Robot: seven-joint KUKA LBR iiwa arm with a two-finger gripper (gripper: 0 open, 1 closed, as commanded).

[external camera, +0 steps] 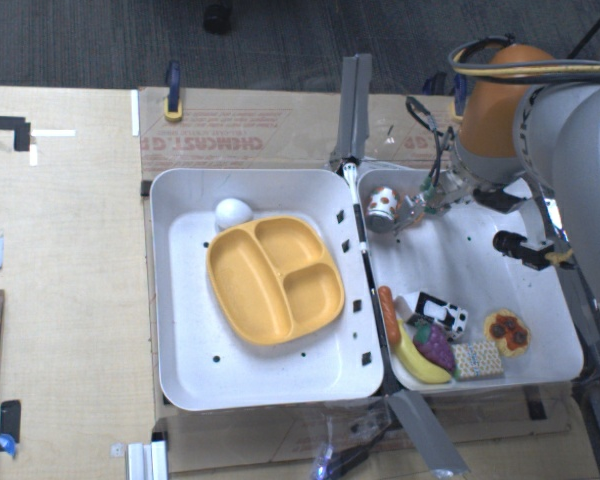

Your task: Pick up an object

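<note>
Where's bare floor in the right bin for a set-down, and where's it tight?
In the right bin, the middle floor is bare, between the gripper above and the pizza toy below. It is crowded along the front-left corner: carrot, banana, grapes, cracker and cow toy sit bunched.

Grey arm (570,138) w/ orange band (500,108)

bench (70,268) | left bin (170,368) | right bin (450,258) | cardboard sheet (260,128)
</note>
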